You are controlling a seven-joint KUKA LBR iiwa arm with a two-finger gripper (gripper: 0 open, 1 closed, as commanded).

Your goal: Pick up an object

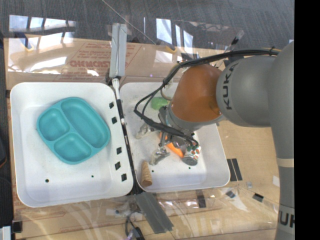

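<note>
My gripper [170,146] hangs low over the middle of the right bin [210,176], under the orange wrist band. Its metal fingers sit among a small pile of objects. An orange piece [175,149] lies right beside the fingertips, touching or nearly so. A small round grey and white item [190,157] rests just right of it. A green object [159,103] peeks out behind the wrist at the bin's far side. A brown cork-like cylinder [145,173] lies near the bin's front left corner, apart from the gripper.
The left bin [30,184] holds a teal divided plate [73,129]. A black-clipped divider [121,139] runs between the two bins. Black cables loop around the wrist above the right bin. Cardboard covers the bench behind the bins.
</note>
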